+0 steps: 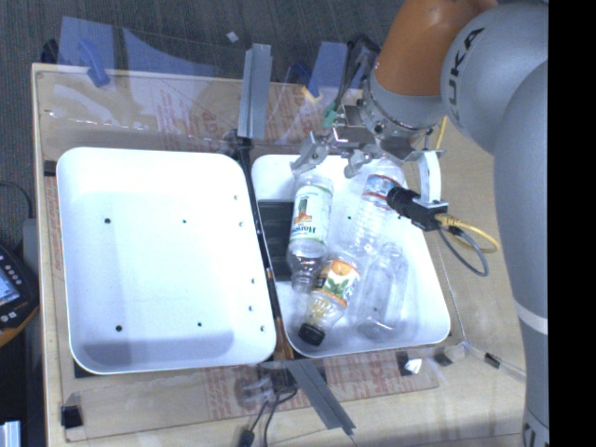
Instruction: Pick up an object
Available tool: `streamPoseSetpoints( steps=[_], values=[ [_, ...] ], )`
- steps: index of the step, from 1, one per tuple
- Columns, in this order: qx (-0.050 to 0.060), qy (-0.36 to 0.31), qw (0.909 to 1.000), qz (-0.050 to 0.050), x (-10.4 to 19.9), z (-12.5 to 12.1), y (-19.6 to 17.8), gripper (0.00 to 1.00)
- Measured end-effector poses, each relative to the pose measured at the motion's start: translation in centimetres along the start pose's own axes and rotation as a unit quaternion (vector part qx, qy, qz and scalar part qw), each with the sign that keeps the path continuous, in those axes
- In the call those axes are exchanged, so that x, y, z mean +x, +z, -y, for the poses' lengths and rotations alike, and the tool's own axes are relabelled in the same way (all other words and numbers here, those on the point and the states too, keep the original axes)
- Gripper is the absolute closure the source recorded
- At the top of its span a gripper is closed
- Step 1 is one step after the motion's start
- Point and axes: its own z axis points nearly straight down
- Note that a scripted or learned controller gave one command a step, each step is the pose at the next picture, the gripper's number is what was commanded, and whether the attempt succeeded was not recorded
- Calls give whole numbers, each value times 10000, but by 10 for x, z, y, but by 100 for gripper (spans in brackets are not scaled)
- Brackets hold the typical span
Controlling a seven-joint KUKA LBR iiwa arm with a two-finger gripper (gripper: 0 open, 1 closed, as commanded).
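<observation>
- Over the far end of the right bin (430, 319) hangs the gripper (337, 158), its metal fingers (309, 156) splayed apart with nothing between them.
- Just below it lie the bottles: one with a white and green label (310, 220), its cap end toward the near side.
- Beside that, a clear water bottle (374, 214) lies lengthwise, partly under the wrist.
- Nearer the front rim rests a small bottle with an orange label and dark cap (328, 298), tilted, touching a clear plastic container (380, 296).
- On the other side sits the left bin (84, 170).
- Grey arm (484, 73) with its orange band enters from the right.
</observation>
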Motion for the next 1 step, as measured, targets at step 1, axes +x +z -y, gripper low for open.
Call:
streamPoseSetpoints(
  steps=[1],
  values=[
    [-16, -300, 9995, 0, -58, -21, 19, 0]
  ],
)
